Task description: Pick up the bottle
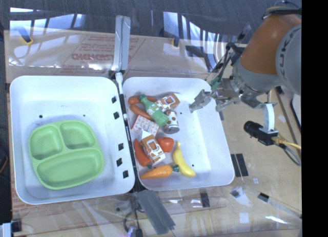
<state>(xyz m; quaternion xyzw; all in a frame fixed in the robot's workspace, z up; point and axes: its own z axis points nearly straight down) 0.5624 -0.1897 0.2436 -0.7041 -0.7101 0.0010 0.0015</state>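
Green bottle [155, 110] lying on its side in the right bin [215, 144], toward the far left of the toy pile, orange cap pointing far-left, base pointing near-right toward a small can [172, 124]. Pressed in on several sides: a carrot [139, 111] along its left flank, a small printed carton [169, 101] just beyond on the right, a red-and-white packet [145, 125] touching on the near side. Further near: another carton [152, 149], a red pepper-like piece [165, 143], a banana [183, 162], a second carrot [158, 172]. Left bin [20, 128] carrying a green divided plate [65, 153].

Claw [201, 101] hanging over the far right part of the right bin, well apart from the bottle, nothing between its parts; whether wide or narrow cannot be told at this size and slant.

Probably light hollow plastic, stiff enough not to crush, smooth and round, so likely to roll or squirt out under an off-centre pinch. Best taken across the middle of the body, squeezing perpendicular to its long axis, where the label band seems widest. Neck too thin and too close to the carrot. Crowding neighbours leave little room for entry on the left flank.
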